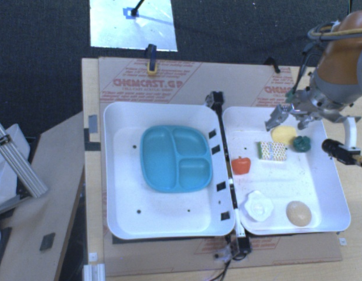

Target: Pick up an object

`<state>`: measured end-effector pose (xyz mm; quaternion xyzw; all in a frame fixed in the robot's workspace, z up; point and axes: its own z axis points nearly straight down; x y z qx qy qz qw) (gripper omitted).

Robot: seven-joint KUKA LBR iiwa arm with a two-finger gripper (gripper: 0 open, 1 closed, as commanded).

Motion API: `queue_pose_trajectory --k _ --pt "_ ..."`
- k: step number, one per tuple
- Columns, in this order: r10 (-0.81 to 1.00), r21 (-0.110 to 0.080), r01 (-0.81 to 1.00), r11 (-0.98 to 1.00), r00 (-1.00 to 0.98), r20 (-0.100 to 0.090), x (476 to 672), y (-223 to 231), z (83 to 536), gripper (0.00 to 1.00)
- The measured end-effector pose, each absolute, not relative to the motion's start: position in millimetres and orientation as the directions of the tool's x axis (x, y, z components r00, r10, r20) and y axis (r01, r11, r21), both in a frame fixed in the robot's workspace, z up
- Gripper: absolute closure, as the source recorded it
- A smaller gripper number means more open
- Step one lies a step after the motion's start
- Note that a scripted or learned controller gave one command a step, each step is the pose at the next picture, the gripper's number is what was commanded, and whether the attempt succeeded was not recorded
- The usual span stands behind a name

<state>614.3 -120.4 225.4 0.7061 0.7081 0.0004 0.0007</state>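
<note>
The right bin (321,180) holds several small objects. A yellow lump (283,134) lies at its far side, with a dark green piece (301,143) to its right and a yellow-green patterned block (272,151) in front of it. Nearer the divider sits a red pepper-like piece (241,165). Along the front lie a white crumpled object (259,205) and a beige egg-shaped object (299,213). My gripper (288,120) hangs just beyond and above the yellow lump, open, its two fingers spread, nothing between them.
The left bin (125,209) holds a blue divided plate (175,158). A black divider strip (223,157) runs between the bins. The arm's orange band (345,45) and grey wrist come in over the right bin's far right corner.
</note>
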Motion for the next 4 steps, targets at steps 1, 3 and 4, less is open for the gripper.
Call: queue_pose_trajectory --k 1,3,4 --pt "1.000 -0.003 1.000 0.001 -0.001 0.000 616.2 -123.6 163.3 0.00" --pt "1.000 0.007 1.000 0.000 0.000 -0.005 614.8 -119.4 88.2 0.00" --pt "1.000 0.020 1.000 -0.001 0.001 -0.007 618.3 -120.6 103.3 1.00"
